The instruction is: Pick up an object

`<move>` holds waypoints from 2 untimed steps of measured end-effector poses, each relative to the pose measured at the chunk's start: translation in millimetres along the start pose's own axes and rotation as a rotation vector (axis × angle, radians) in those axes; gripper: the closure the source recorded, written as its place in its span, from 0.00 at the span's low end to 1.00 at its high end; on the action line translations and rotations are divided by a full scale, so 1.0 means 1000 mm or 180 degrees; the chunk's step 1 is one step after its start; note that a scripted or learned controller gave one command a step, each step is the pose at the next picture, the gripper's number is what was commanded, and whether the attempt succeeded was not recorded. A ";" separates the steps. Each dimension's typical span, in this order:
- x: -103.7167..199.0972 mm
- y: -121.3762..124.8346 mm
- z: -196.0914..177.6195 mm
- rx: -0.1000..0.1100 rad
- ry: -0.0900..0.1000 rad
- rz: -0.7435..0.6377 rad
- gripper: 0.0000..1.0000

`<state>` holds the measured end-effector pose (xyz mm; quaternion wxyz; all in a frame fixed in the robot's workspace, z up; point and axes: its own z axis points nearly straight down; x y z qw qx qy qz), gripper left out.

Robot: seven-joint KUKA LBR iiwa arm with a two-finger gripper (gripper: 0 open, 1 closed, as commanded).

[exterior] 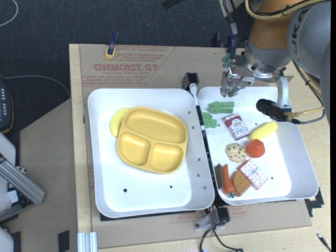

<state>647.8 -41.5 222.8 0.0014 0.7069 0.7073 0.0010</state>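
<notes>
Arm (286,20) reaching in from upper right, orange band above a grey wrist, bent down over the far edge of the right bin (296,185). Gripper (229,92) pointing down, tips just above the bin's far left corner, near the green piece (220,107) but apart from it. Nothing seen between the tips; parted or closed, cannot tell.

In the right bin: green piece at the far left, a second green bit (209,121) just beside the divider, red packet (235,126) below them, corn (263,130) to its right touching the tomato (255,148), cookie (235,152) just left of the tomato. Nearer the front: pink-checked packet (254,173), waffle (241,182) touching it, carrot (228,179) at the left. Black cylinder (273,109) mounted beside the wrist, hanging over the bin's far right.

In the left bin (105,193): yellow tray (152,139) with three compartments, banana (117,121) tucked under its far left edge.
</notes>
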 end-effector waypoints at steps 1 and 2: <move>-0.002 -0.001 -0.007 -0.0001 0.0000 0.0000 1.00; 0.003 -0.016 0.006 0.0023 0.0003 0.0004 1.00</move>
